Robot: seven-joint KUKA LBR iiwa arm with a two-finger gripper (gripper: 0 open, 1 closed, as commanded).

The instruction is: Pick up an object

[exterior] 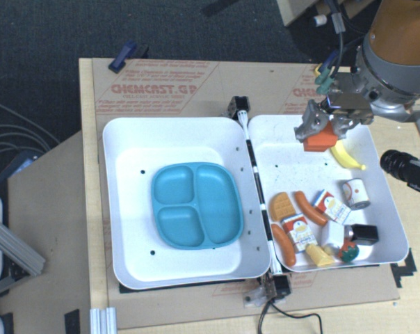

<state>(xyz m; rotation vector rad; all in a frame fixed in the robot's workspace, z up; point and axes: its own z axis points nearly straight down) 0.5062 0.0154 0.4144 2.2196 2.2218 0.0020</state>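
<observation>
My gripper (324,132) hangs over the far part of the right bin (279,160). Its grey fingers are closed on a small orange wedge-shaped object (322,142), which shows between and just below them. A yellow banana (348,156) lies right beside that object, toward the bin's right wall. The arm's wrist and orange band come in from the upper right.
The near half of the right bin holds two sausages (311,207), a bread slice (282,204), a small can (354,193), red-and-white cartons (332,207), a black block (364,234) and a cheese piece (320,255). A blue divided plate (196,204) lies in the left bin (126,152).
</observation>
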